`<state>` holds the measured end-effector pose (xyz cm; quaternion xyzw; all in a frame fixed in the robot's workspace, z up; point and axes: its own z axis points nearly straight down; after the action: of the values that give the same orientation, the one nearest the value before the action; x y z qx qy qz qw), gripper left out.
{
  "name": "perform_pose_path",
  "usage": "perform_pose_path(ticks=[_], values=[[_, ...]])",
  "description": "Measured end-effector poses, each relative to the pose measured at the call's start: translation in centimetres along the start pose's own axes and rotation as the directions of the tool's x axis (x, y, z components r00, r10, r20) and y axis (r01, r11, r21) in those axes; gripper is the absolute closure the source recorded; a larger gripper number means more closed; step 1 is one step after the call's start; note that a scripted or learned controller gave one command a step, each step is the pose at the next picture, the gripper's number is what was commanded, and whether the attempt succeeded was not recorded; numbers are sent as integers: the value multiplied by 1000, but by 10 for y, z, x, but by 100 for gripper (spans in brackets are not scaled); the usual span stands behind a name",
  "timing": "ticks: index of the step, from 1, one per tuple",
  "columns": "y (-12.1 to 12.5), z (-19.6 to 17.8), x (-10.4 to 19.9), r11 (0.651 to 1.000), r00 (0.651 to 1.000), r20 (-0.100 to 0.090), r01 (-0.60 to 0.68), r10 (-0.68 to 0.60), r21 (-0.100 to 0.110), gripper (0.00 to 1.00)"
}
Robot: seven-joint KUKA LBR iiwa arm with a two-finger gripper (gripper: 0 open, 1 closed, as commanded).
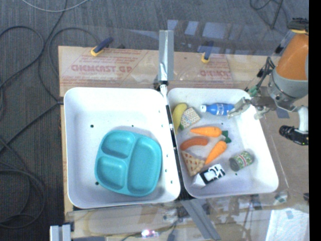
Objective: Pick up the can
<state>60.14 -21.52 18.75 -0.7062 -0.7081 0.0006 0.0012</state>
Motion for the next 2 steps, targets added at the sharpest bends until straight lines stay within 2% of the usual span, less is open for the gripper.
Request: perform_pose_path(ticks=[1,2], values=[[-38,-16,-9,958,958,3,287,-287,-1,0],[-71,89,-4,935,935,-4,355,-355,-2,0]])
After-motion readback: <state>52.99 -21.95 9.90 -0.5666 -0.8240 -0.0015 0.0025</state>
